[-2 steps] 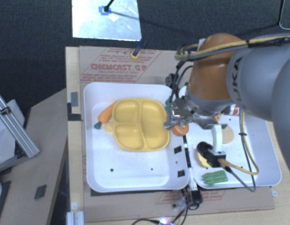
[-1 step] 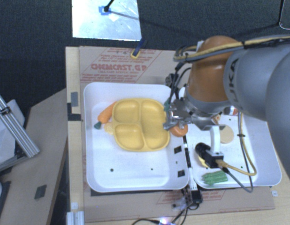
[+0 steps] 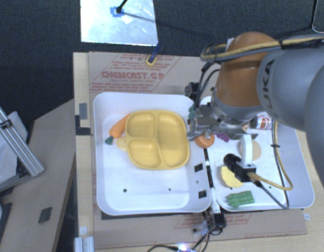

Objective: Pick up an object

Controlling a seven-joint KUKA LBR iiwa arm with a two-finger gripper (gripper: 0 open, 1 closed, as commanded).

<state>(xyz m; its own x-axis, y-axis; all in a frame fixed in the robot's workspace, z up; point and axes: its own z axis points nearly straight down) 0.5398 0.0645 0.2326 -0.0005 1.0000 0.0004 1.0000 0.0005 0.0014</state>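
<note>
My gripper point(image 3: 196, 130) hangs over the divide between the two bins, at the right edge of a yellow divided plate point(image 3: 154, 139) in the left bin point(image 3: 107, 196). An orange piece point(image 3: 206, 140) lies right beside it at the left edge of the right bin point(image 3: 299, 189), with a small purple piece point(image 3: 223, 137) next to that. The wrist covers the gripper from above, and nothing shows as held. An orange carrot point(image 3: 118, 126) lies against the plate's left side.
The right bin also holds a red-labelled can point(image 3: 260, 123), a pale round disc point(image 3: 251, 151), a yellow piece point(image 3: 229, 179) and a green ridged piece point(image 3: 240, 198). The arm's bulk covers that bin's back part. Cardboard point(image 3: 133, 72) lies beyond the bins.
</note>
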